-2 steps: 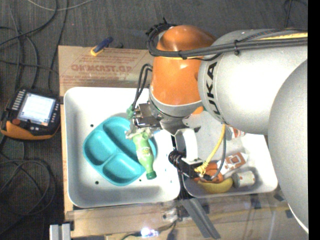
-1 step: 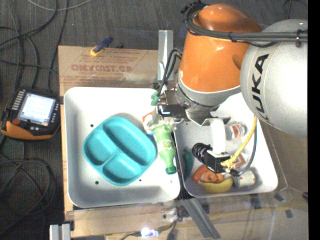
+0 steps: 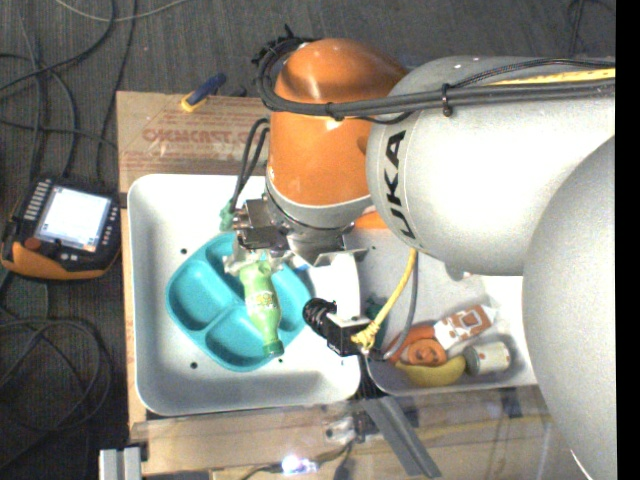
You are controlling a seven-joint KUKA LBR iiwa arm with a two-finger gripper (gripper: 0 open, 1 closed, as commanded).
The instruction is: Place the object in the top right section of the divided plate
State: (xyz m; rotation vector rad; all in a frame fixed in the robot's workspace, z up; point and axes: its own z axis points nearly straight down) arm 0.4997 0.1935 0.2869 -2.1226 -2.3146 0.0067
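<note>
A teal divided plate (image 3: 205, 293) lies in the left white bin (image 3: 150, 268). A green plastic bottle (image 3: 263, 308) hangs lengthwise over the plate's right side, with its cap end pointing toward the plate's near right rim. My gripper (image 3: 258, 263) reaches down from under the orange wrist band (image 3: 320, 118) and its fingers sit on either side of the bottle's upper end, shut on it. The arm hides the plate's far right part.
The right bin (image 3: 440, 393) holds a yellow banana-like piece (image 3: 440, 372), an orange item (image 3: 418, 350), a small white and orange box (image 3: 465, 325) and a small can (image 3: 488, 357). A black fitting (image 3: 330, 326) with a yellow cable hangs between the bins. A teach pendant (image 3: 65, 226) lies on the floor at left.
</note>
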